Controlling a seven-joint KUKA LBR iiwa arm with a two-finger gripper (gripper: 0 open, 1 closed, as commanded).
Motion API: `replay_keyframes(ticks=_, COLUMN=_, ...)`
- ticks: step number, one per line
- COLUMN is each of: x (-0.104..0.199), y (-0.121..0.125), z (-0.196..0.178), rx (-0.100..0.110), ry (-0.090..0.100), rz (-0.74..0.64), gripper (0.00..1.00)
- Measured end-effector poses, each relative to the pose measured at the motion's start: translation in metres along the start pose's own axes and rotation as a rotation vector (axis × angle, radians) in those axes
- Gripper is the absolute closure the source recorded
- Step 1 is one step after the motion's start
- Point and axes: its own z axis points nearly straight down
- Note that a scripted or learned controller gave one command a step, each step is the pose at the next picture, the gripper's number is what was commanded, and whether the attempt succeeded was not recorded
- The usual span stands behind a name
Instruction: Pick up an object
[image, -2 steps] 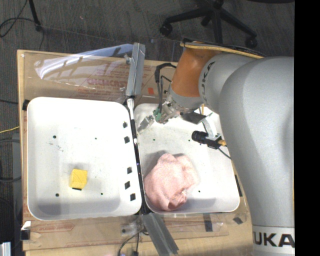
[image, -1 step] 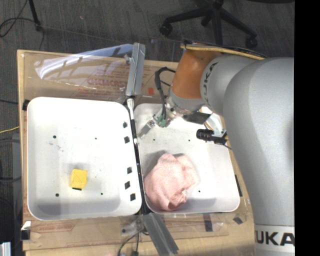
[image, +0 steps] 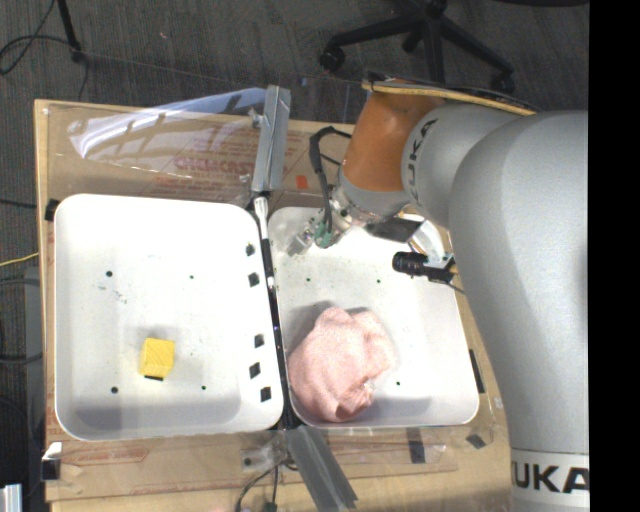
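I see the arm (image: 500, 200) reaching in over the right bin (image: 440, 340), its jaws down near that bin's far left corner; I cannot tell how they stand. A pink cloth (image: 340, 362) lies crumpled at the near side of the right bin, well apart from them. A small yellow block (image: 157, 358) sits in the left bin (image: 100, 240), toward its near edge.

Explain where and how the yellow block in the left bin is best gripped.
Probably from straight above, closing on two opposite side faces of the yellow block. It lies flat on the floor of the left bin, with bare floor all around it and nothing touching, so its sides are free. The end effector is over the right bin.
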Motion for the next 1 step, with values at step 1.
replay_keyframes(ticks=1, x=0.002, y=-0.0343, z=-0.023, rx=-0.008, ry=0.003, rz=0.077, gripper=1.0)
